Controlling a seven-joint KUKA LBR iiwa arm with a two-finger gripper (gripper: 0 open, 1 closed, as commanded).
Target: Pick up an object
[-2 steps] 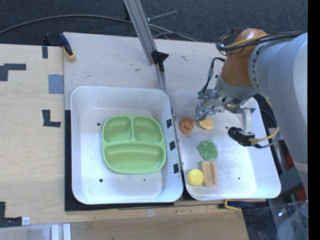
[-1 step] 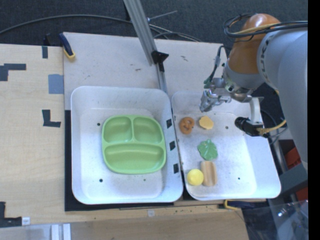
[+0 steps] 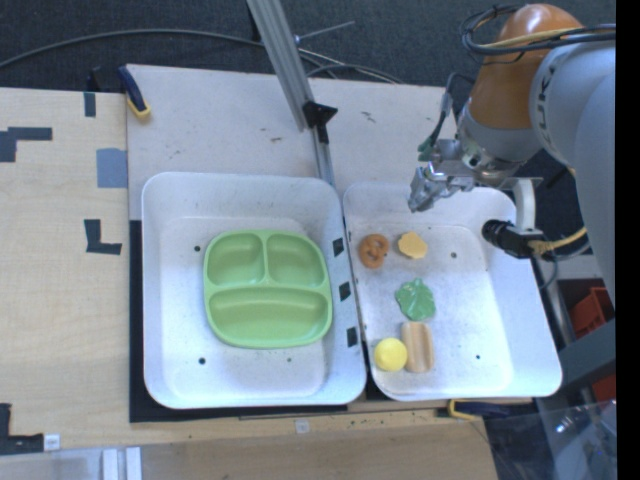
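arm (image 3: 560,78) cut off by right edge; base not seen. gripper (image 3: 424,194) small and blurred; finger state cannot be told. part of right bin (image 3: 520,358) far rim hidden behind gripper and wrist. slanted metal rail (image 3: 280,48) cut off at top edge. red item (image 3: 590,313) at right partly hidden behind arm, not identified. small markings on orange piece (image 3: 374,250) too small to read.

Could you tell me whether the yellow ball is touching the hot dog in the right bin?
Touching: the camera view shows the yellow ball pressed against the left side of the hot dog, no bin floor between them.
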